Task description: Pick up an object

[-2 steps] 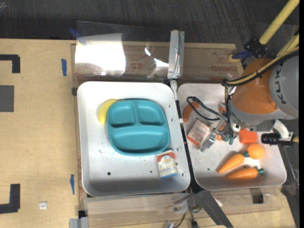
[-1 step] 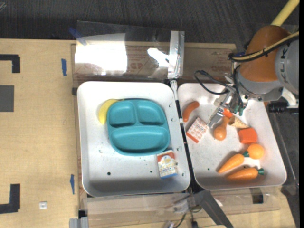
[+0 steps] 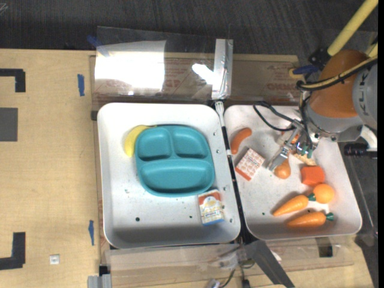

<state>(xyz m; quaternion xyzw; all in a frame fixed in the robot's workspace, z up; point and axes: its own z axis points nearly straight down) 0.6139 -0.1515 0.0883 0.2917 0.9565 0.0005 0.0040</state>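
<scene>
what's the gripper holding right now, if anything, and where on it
It cannot be told. The gripper is down in the right bin, its tip right beside a small orange piece, but the view does not show that piece between its fingers.

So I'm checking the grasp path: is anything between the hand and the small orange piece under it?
Nothing visible does. The hand hangs right above the small orange piece; the carton lies to its left.
</scene>
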